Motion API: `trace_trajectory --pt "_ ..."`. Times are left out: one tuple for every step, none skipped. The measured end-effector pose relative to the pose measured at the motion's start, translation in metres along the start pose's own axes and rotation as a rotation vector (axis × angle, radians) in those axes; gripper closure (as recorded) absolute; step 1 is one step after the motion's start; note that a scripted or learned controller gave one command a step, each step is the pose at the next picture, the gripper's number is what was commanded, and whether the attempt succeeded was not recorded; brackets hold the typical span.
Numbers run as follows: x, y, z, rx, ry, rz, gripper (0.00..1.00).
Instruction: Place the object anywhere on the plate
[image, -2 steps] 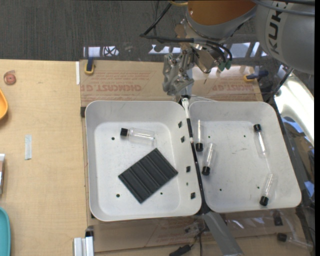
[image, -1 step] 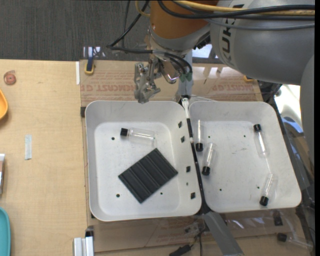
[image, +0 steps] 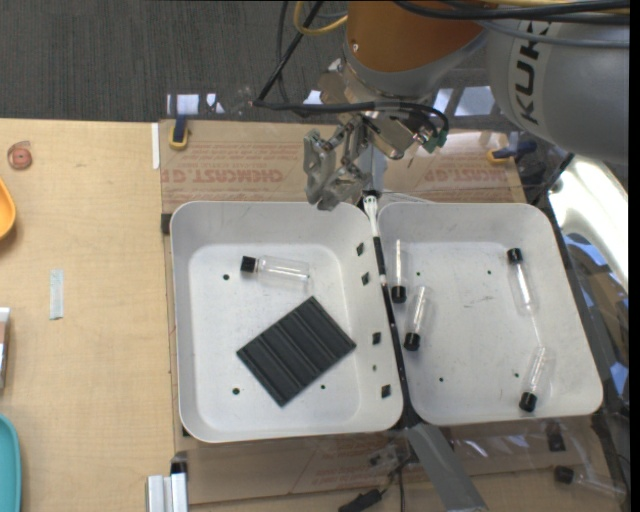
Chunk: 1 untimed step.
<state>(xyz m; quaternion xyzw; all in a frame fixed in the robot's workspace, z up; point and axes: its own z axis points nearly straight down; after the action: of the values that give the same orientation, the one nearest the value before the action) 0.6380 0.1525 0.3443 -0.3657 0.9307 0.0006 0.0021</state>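
Observation:
A dark ribbed rectangular plate (image: 297, 350) lies turned at an angle in the middle of the left bin (image: 200, 400). A clear vial with a black cap (image: 273, 268) lies on the bin floor just beyond the plate, apart from it. Several similar capped vials lie in the right bin (image: 580, 390); two of them (image: 397, 272) (image: 414, 318) are close to the shared wall. My gripper (image: 330, 182) hangs over the far rim of the left bin, near where the two bins meet, well above and beyond the plate. A thin white piece (image: 372, 208) shows just right of the gripper; I cannot tell what it is.
Two more vials (image: 521, 282) (image: 536, 378) lie along the right side of the right bin. Brown cardboard (image: 240, 170) lies behind the bins. Cables and the orange-banded arm (image: 410, 35) crowd the space above the far rims. The wooden bench (image: 80, 300) stretches to the left.

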Motion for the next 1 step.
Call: trace_trajectory --pt "-0.0580 0.0314 0.1833 -0.002 -0.001 -0.480 1.00"
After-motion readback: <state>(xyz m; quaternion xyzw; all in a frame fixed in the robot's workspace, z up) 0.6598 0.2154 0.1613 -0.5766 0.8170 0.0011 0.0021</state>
